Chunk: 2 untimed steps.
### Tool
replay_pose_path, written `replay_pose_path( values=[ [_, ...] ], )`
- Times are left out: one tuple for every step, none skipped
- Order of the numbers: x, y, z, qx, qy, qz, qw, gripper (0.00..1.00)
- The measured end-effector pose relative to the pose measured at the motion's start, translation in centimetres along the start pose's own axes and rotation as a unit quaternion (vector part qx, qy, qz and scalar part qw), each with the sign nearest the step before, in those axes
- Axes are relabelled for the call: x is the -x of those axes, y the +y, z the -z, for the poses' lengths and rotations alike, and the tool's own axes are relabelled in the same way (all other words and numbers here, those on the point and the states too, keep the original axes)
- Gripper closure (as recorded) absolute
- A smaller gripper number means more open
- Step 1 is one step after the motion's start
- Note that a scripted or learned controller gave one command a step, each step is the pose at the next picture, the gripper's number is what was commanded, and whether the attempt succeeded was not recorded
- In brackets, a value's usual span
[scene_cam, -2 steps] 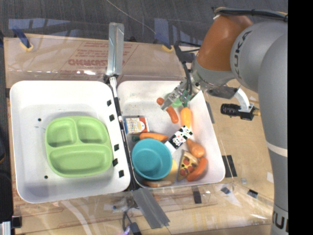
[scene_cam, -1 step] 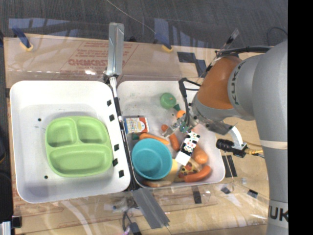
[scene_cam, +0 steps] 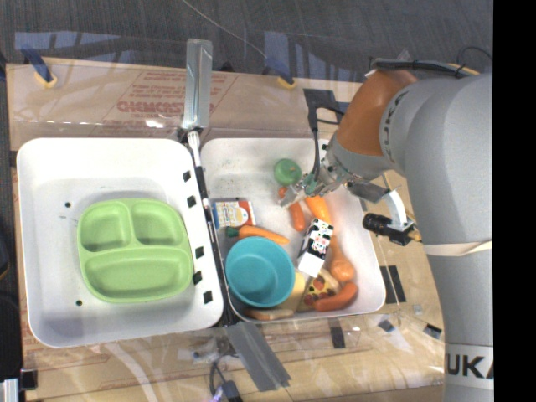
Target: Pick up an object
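Robotics lab — KUKA arm (scene_cam: 435, 141), taped bench (scene_cam: 109, 99)

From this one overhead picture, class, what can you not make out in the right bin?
- Gripper: open or shut is unclear; its fingers are too small and merge with the carrot.
- Items beneath the teal bowl: covered by it.
- Toy, green: too small to identify.
- Small carton: label too blurred to read.

Two white bins (scene_cam: 50, 308): left one carries a lime-green divided plate (scene_cam: 132, 249); right one a teal bowl (scene_cam: 260, 271), a small green ball (scene_cam: 286, 171), orange carrot-like pieces (scene_cam: 298, 216) and a black-and-white spotted cow-pattern item (scene_cam: 316, 239). Small carton (scene_cam: 229, 214) printed blue, white and orange. Arm (scene_cam: 435, 141) grey with an orange band (scene_cam: 368, 115).
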<state>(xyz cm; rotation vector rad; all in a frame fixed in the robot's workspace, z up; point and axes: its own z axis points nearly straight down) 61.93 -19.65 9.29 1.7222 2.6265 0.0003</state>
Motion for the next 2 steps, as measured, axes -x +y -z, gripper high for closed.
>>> replay_pose_path(
  values=[
    [-11.2, 8.1, 10.2, 0.002, 0.001, -0.111, 0.9939, 1.00],
    [-9.6, 8.3, 9.9, -0.001, 0.000, -0.199, 0.9801, 1.00]
  ],
)
